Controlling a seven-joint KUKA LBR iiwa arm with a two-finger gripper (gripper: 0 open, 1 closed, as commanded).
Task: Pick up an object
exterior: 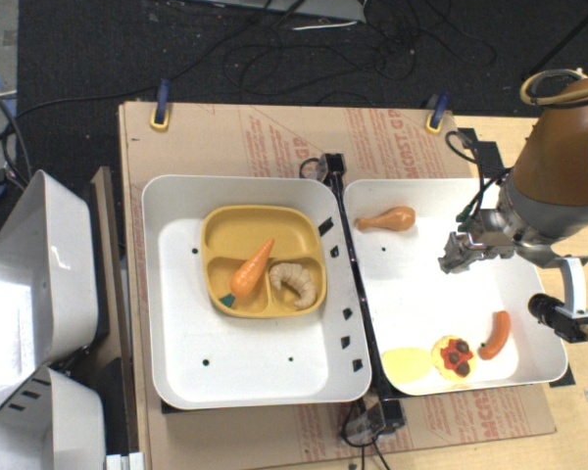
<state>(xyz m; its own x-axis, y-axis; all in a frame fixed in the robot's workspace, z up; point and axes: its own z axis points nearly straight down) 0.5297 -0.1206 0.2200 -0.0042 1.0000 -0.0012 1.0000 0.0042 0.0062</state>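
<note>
1. Hovering over the right bin (554, 355), your gripper (458, 255) carries nothing visible; whether it is released or clenched, you cannot tell.
2. Candidates nearby: drumstick (387, 220) above-left, sausage (495, 335) below-right.
3. Descending between them risks closing on bare floor.

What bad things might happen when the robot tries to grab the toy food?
1. The end effector hangs above bare bin floor, between the drumstick and the sausage, so going straight down would likely grab nothing.
2. The sausage lies near the right bin's wall, which may block a finger.
3. The drumstick looks round and may roll away.
</note>
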